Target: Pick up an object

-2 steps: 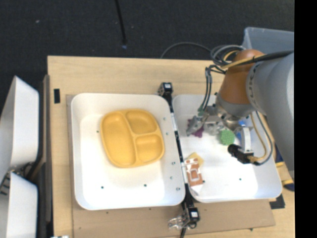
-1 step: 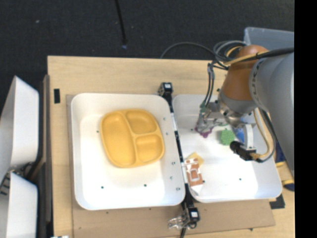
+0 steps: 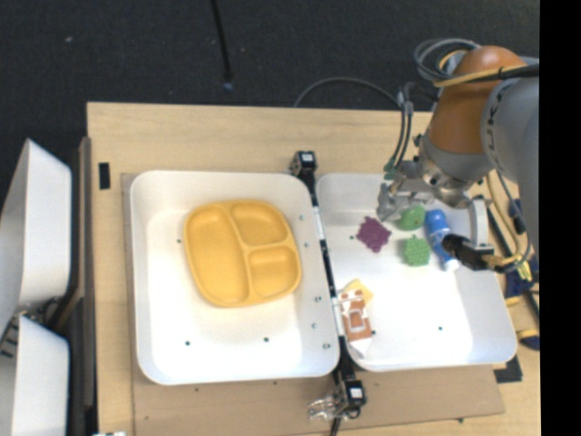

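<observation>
Two white bins are sitting side by side. The left bin (image 3: 154, 334) is holding a yellow divided plate (image 3: 242, 251). The right bin (image 3: 472, 334) is holding a patterned card (image 3: 355, 312), purple piece (image 3: 372, 233), green pieces (image 3: 416, 251) and a blue object (image 3: 438, 232). The gripper (image 3: 399, 200) is hanging just beside the purple piece, its opening hidden.

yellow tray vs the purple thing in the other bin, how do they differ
The yellow tray is far larger than the purple thing and takes up much of the left bin, while the purple thing is one of several small items in the right bin. The yellow tray is smooth with three compartments; the purple thing looks jagged and lumpy. Both lie on a white bin floor, untouched by the claw.
</observation>
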Robot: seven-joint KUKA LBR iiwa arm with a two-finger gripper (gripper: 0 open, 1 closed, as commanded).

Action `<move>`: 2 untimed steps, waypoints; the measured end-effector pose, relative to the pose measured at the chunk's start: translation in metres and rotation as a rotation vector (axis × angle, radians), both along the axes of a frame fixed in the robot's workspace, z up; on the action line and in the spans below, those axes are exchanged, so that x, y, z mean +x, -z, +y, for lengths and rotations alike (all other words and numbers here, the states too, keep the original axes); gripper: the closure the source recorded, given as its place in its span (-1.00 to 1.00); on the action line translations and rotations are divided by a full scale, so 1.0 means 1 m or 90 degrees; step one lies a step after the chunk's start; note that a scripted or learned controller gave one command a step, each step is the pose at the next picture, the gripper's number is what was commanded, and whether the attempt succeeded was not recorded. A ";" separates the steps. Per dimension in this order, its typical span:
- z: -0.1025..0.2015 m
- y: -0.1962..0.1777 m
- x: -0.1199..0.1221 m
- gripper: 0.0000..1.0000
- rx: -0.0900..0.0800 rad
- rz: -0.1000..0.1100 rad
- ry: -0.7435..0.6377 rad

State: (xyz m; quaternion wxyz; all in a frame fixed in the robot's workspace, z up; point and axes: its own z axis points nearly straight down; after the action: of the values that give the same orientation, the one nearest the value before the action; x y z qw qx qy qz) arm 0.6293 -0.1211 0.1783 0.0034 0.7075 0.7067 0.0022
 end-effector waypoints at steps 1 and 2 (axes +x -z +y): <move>-0.008 -0.063 -0.001 1.00 -0.001 0.000 0.001; -0.010 -0.080 0.000 1.00 0.000 0.003 -0.001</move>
State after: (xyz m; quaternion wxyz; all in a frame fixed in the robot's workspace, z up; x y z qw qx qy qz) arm 0.6293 -0.1309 0.2579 0.0017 0.7070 0.7073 0.0010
